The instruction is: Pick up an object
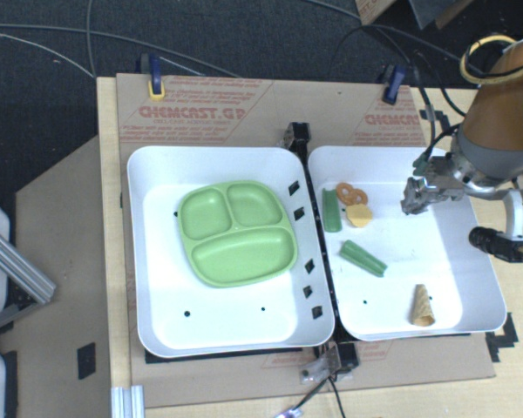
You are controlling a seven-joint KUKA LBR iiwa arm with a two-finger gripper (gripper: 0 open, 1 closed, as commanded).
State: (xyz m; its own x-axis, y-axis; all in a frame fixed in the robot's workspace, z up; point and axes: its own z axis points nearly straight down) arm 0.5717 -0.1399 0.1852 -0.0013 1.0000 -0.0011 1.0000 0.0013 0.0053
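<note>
The pincer hangs over the upper right part of the right bin; whether it is open or closed cannot be told, and nothing shows in its grip. Far to its left, in the left bin, lies a light green divided plate with three compartments. Nearer, left of the pincer, a dark green stick lies along the right bin's left wall, with an orange pretzel-like ring and a pale yellow chunk just beside it. Below and left of the pincer a second green stick lies slantwise. Directly below, well apart, rests a tan cone. Both bins sit on the tabletop.
</note>
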